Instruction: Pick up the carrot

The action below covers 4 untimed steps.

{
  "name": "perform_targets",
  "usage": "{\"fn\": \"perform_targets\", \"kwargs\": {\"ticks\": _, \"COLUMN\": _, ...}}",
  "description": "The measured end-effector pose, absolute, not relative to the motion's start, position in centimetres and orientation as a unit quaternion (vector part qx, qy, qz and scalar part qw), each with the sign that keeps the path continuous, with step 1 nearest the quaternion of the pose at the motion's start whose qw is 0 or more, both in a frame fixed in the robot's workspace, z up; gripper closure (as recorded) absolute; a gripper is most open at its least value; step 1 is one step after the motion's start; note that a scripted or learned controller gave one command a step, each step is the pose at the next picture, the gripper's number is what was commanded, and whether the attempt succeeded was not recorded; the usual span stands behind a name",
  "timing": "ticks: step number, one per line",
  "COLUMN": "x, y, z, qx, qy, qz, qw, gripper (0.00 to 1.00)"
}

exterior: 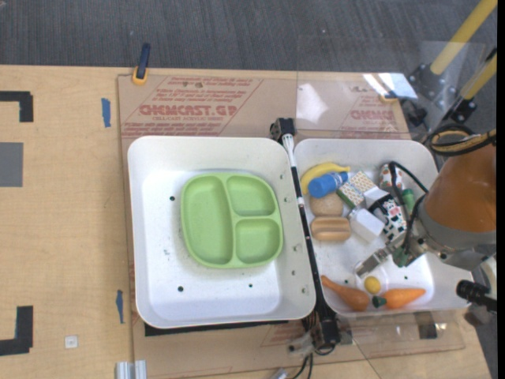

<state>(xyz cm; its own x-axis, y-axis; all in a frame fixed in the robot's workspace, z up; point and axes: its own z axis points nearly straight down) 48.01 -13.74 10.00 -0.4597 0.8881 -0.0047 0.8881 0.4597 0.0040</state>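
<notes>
The carrot [404, 296] is orange with a green stub at its left end. It lies flat along the front wall of the right bin [359, 143]. A second orange tapered piece [347, 294] lies just left of it. My gripper [369, 264] hangs low in the bin just above and left of the carrot, over a small yellow item [372, 284]. Nothing shows held in it. The arm's orange band [467, 196] covers the bin's right side.
In the right bin also lie a banana [325, 170], a blue bottle [323, 185], a hot dog [330, 227], a bread roll [327, 206] and small packets [364, 221]. The left bin [150, 235] holds a green divided plate [231, 219].
</notes>
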Motion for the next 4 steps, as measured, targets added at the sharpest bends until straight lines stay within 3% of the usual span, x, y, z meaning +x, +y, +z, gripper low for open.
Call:
{"fn": "perform_targets", "kwargs": {"ticks": 1, "x": 48.3, "y": -11.6, "z": 9.0, "qx": 0.405, "qy": 0.914, "qz": -0.0006, "qw": 0.006, "gripper": 0.0}}
{"fn": "perform_targets", "kwargs": {"ticks": 2, "x": 48.9, "y": -11.7, "z": 10.3, "qx": 0.406, "qy": 0.914, "qz": 0.0016, "qw": 0.018, "gripper": 1.0}}
{"fn": "perform_targets", "kwargs": {"ticks": 3, "x": 48.1, "y": -13.5, "z": 9.6, "qx": 0.355, "qy": 0.935, "qz": 0.0005, "qw": 0.006, "gripper": 1.0}}
{"fn": "perform_targets", "kwargs": {"ticks": 4, "x": 48.1, "y": -10.4, "z": 9.5, "qx": 0.333, "qy": 0.943, "qz": 0.0009, "qw": 0.0, "gripper": 1.0}}
